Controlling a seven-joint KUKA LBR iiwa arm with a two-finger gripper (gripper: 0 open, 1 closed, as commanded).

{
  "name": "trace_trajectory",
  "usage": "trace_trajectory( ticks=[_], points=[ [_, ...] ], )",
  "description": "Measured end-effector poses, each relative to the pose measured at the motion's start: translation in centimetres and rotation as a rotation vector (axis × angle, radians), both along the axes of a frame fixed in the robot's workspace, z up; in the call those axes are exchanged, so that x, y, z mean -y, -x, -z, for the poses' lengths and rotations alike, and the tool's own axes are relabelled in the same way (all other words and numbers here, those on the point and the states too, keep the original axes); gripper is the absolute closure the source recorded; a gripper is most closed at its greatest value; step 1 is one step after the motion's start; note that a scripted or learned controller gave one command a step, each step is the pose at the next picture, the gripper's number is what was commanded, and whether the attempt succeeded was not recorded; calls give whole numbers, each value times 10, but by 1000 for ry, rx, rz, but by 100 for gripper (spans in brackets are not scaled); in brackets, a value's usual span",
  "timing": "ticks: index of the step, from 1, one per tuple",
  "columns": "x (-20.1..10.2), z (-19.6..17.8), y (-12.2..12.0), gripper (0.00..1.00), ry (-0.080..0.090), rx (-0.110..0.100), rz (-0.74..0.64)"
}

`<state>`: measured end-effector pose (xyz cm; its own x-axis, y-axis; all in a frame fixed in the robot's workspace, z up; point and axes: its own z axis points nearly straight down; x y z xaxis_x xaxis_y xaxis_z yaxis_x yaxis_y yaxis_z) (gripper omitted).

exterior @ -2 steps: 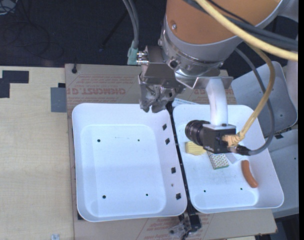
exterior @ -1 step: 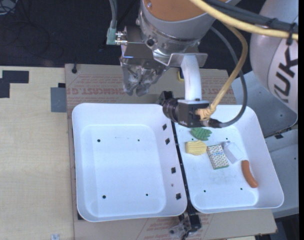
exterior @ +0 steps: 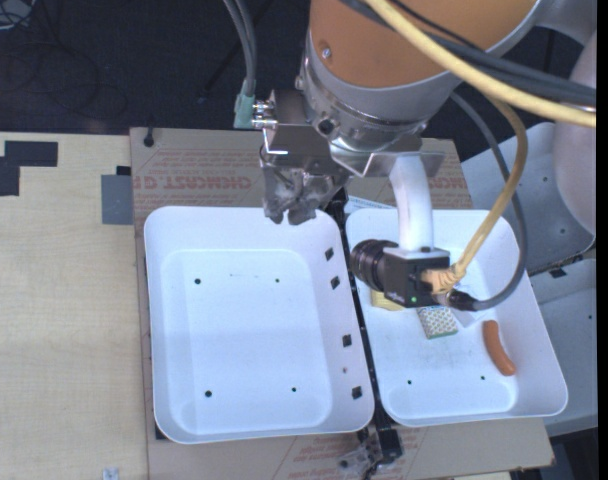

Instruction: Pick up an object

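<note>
Your hand (exterior: pixel 292 200) hangs over the far rim of the left bin (exterior: pixel 169 268), near the divide between the bins; it is a dark grey metal clump, and you cannot tell how it is set. In the right bin (exterior: pixel 534 368) you have a small orange sausage (exterior: pixel 499 348), smooth and rounded, lying near the right wall. Just left of it lies a square pad (exterior: pixel 439 321) with a green speckled face, and a pale yellow piece (exterior: pixel 386 301) peeks out beside it. Your arm (exterior: pixel 424 28) comes in from above, its broad orange band over a grey wrist, with a black camera (exterior: pixel 394 266) on a white bracket over the right bin. Both bins are shallow glossy white plastic on the counter (exterior: pixel 54 308).
</note>
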<state>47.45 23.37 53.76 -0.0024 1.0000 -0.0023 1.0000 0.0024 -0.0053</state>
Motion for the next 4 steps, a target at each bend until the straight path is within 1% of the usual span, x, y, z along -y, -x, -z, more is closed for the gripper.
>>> trace_trajectory(
  ticks=[1,2,3,4],
  points=[
    [10,1,-34,100,0,2,4],
    [15,0,0,100,0,0,1],
    [-12,1,-36,100,0,3,-2],
    [3,0,0,100,0,-1,0]
  ],
)
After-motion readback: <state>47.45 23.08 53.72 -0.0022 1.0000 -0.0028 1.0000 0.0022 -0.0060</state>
